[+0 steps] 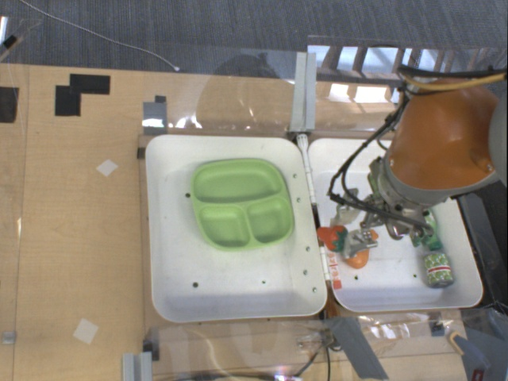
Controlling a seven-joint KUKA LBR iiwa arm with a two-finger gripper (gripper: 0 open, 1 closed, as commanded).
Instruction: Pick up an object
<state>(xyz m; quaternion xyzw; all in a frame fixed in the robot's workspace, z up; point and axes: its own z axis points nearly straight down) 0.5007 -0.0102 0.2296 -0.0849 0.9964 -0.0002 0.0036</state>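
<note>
My gripper (363, 238) hangs low in the right bin (468, 292), directly over an orange-red toy (349, 248) by its left wall, placed there for a grab. Whether it is open or clamped, I cannot tell. A green can (437, 270) lies nearby.

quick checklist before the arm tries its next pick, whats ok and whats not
1. Pincer positioned over the right bin: ok.
2. Orange and red object close under the pincer: ok.
3. Object seen between the pincer's tips: cannot tell.
4. Green and white can lying apart from the pincer, near the bin's right wall: ok.
5. Green divided plate sitting in the left bin, out of the arm's way: ok.
</note>
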